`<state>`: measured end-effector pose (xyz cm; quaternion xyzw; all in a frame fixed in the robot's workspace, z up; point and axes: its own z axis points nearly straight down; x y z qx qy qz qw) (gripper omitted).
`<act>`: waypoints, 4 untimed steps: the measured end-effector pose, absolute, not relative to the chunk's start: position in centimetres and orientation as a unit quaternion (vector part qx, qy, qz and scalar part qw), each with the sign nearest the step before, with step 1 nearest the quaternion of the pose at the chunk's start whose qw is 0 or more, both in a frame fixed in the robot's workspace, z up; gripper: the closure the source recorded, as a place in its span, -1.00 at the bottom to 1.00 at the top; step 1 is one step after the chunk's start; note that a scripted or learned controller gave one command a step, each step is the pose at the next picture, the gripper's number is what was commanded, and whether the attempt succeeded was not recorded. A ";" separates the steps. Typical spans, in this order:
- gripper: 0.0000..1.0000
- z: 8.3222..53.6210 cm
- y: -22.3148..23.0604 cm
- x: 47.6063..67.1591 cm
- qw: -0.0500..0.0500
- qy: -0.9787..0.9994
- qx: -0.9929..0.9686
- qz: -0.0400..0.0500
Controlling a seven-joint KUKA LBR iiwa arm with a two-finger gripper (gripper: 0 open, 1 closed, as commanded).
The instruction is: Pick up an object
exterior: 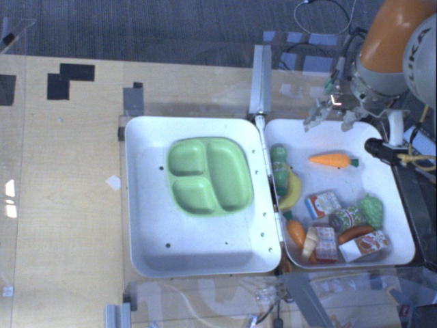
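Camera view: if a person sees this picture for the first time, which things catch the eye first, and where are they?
First comes the green divided plate, alone in the left bin. Next, the right bin with toy food crowded along its near side, and an orange carrot lying apart from the pile. The gripper hangs above that bin's far edge, its fingers open.

Hand [332, 118] open above right bin [403, 244], carrot [332, 160]

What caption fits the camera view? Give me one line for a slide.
Open gripper hovers above the right bin of toy food, carrot nearest; green tray in left bin.
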<state>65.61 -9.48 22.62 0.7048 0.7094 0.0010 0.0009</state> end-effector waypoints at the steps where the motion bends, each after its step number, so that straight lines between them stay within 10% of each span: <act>1: -1.00 19.6 -11.7 62.8 0.002 0.696 0.718 0.001; 3: -1.00 8.8 -16.9 61.2 0.004 0.694 0.720 0.003; 4: 1.00 10.0 -16.6 61.5 0.006 0.694 0.719 0.006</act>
